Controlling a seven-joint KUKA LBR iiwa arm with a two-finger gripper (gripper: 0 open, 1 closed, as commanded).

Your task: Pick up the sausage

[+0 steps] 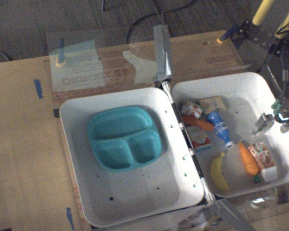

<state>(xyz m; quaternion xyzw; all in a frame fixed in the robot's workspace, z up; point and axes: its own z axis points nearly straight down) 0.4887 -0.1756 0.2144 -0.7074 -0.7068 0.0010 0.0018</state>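
The sausage (pixel 198 123), a reddish-orange stick, lies slantwise in the upper left of the right bin (pixel 271 85), close to the divider between the bins. It rests between a red-and-white packet (pixel 191 108) and a small flat package (pixel 201 140). My gripper (pixel 264 123) reaches in from the right edge and hangs over the right half of that bin, well to the right of the sausage and apart from it. Nothing shows in its grasp.
The right bin also holds a blue bottle (pixel 221 128), a cracker (pixel 212 104), a banana (pixel 218 172), a carrot (pixel 248 158) and a small carton (pixel 262 156). A teal divided plate (pixel 125 137) lies in the left bin (pixel 93 203).
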